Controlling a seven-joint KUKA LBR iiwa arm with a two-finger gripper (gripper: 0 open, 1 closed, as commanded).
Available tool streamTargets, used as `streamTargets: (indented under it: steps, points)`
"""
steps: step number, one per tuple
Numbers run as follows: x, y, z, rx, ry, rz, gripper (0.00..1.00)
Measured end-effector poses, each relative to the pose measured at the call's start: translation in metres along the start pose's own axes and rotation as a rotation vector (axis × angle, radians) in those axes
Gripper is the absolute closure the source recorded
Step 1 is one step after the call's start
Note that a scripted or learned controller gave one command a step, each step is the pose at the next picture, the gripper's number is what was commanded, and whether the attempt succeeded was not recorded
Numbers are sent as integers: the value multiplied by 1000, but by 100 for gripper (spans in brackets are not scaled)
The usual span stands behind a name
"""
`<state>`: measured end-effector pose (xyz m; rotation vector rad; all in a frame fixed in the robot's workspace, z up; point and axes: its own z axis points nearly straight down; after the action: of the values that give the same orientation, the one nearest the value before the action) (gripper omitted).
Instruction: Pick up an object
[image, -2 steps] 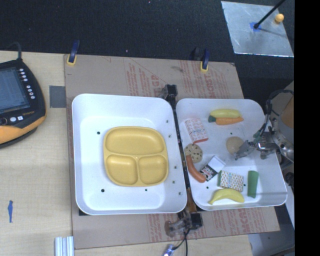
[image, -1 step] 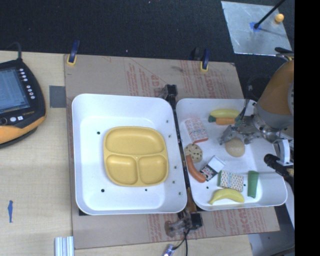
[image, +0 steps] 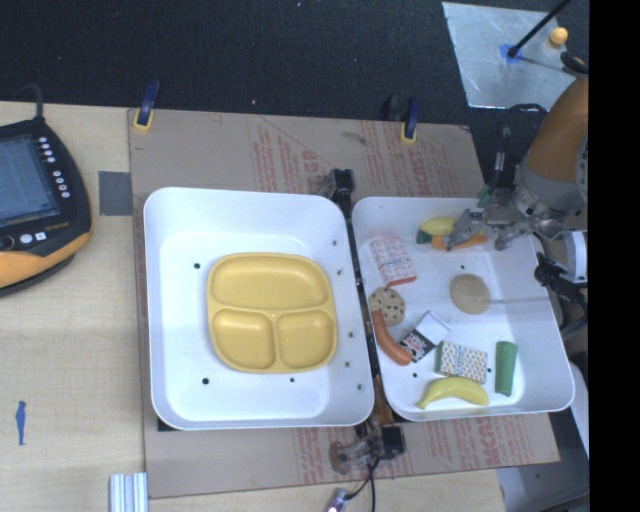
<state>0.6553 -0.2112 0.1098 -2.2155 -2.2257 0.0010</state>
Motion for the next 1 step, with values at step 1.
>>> streamTargets:
  steps: [1]
  points:
    - [3, -95, -78, 1, 0, 2, 0]
